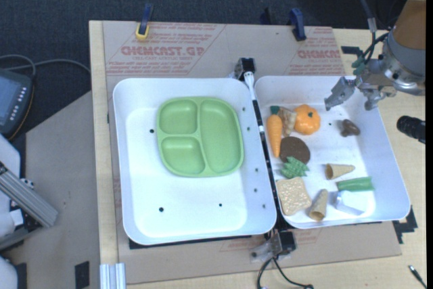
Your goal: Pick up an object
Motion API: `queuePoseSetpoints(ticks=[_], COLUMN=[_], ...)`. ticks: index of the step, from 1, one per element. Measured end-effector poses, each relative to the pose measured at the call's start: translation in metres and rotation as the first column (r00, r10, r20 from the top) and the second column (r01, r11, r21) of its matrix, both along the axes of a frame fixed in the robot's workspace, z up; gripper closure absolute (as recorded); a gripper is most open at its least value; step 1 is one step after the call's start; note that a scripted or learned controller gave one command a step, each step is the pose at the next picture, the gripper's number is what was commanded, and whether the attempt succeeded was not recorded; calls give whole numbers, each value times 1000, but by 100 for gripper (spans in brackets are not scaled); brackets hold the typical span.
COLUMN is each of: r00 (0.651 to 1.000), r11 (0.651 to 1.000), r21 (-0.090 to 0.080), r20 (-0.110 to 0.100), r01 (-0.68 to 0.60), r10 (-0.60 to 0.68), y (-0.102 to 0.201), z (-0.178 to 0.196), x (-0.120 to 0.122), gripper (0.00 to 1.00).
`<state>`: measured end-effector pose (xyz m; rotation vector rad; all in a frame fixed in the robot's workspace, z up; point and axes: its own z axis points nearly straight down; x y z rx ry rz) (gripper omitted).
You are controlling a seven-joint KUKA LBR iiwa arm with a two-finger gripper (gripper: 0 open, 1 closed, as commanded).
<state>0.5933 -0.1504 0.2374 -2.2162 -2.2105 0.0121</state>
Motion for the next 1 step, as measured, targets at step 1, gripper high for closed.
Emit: queuePoseSetpoints(ticks=[1], r00=[1000], r11=[1000], r21=[-2], r20=[13], r01=[-2], r10=[2], y=[0], z=[7], x=[2], gripper=[0])
